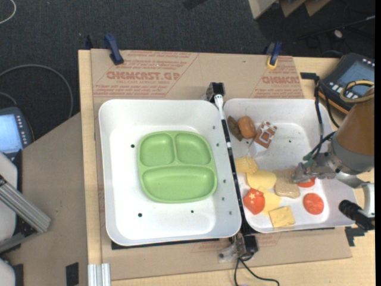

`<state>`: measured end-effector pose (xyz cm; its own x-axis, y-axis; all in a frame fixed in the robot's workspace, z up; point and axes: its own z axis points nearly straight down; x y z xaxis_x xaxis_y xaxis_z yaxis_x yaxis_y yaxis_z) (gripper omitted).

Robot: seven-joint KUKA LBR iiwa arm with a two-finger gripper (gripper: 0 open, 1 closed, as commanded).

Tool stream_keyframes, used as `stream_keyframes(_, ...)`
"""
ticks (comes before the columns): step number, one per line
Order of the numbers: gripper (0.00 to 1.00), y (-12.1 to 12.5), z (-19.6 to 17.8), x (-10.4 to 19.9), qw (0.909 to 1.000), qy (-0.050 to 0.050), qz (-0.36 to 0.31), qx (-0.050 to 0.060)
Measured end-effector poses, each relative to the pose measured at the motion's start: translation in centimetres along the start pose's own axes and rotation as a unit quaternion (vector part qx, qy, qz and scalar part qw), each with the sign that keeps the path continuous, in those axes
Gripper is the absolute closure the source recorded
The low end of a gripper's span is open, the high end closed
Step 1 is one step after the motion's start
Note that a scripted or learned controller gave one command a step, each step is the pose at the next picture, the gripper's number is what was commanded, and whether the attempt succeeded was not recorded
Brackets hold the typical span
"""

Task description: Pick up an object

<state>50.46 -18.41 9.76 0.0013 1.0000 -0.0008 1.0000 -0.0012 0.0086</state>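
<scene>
Reaching in from the right edge, grey arm (357, 142) hanging its gripper (303, 174) low over the right bin (286, 109); finger state impossible to tell. Lying just beneath: flat tan cookie (288, 190), round red tomato (314, 204). Sitting in the left bin (113, 159): smooth green divided plate (177, 166).

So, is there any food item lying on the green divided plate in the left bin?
No. The green divided plate in the left bin has nothing in its compartments; the food pieces all lie in the right bin.
</scene>
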Motion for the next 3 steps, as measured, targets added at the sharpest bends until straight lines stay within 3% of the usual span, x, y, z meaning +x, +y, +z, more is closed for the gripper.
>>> stream_keyframes(1, 1.00, 0.9, -2.8, -2.2, 1.0000, -0.001, 0.000, 0.002)
stream_keyframes(2, 0.00, 0.8, -2.6, -2.1, 1.0000, 0.000, 0.000, 0.003)
stream_keyframes(3, 0.00, -1.5, 1.3, -1.1, 1.0000, 0.001, 0.001, 0.003)
